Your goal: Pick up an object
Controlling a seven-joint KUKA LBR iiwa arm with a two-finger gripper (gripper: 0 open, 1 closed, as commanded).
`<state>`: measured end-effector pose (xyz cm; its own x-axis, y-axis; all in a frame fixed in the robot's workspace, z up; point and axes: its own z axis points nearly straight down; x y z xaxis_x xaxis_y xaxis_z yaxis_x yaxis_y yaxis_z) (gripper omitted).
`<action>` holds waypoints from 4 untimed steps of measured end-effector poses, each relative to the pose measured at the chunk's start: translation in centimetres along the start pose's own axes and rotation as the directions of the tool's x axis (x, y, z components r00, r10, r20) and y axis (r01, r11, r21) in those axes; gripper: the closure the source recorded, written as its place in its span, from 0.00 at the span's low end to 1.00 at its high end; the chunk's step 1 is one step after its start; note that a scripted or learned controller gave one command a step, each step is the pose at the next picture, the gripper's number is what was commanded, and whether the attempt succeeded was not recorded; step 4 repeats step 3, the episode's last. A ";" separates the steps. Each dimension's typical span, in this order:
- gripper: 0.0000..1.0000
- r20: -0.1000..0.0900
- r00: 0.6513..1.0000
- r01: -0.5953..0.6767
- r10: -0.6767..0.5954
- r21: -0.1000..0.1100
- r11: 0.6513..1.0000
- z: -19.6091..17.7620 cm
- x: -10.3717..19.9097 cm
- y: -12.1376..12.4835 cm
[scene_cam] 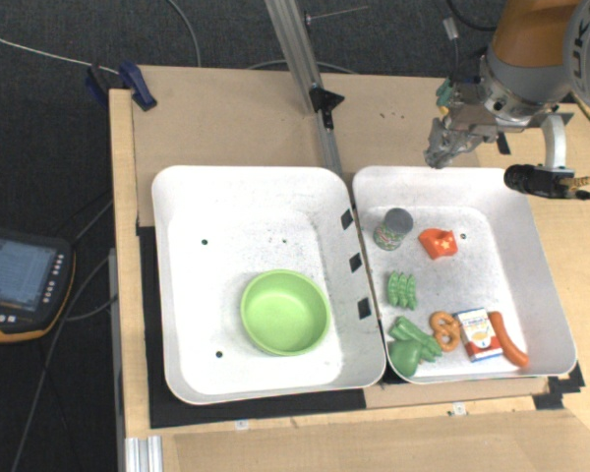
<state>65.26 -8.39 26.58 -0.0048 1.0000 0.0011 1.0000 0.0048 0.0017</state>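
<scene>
We see the pincer [442, 155] hovering above the right white bin's [531, 264] far rim, grip unreadable; a small grey tin can [393, 228] lies far-left inside that bin.

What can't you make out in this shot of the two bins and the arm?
- Gripper, camera view: too small and dark to tell whether open or shut.
- Arm: cut off by the top and right edges.
- Small carton: print too small to read.
- Can: label blurred.
</scene>
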 end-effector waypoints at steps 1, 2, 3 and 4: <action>1.00 0.000 1.000 0.000 0.000 0.001 1.000 0.1 6.2 -0.8; 1.00 0.000 1.000 0.000 0.000 0.001 1.000 0.0 11.0 -1.2; 1.00 0.000 1.000 0.000 0.000 0.002 1.000 0.2 16.2 -1.6; 1.00 0.000 1.000 0.000 0.000 0.002 1.000 0.2 16.2 -1.6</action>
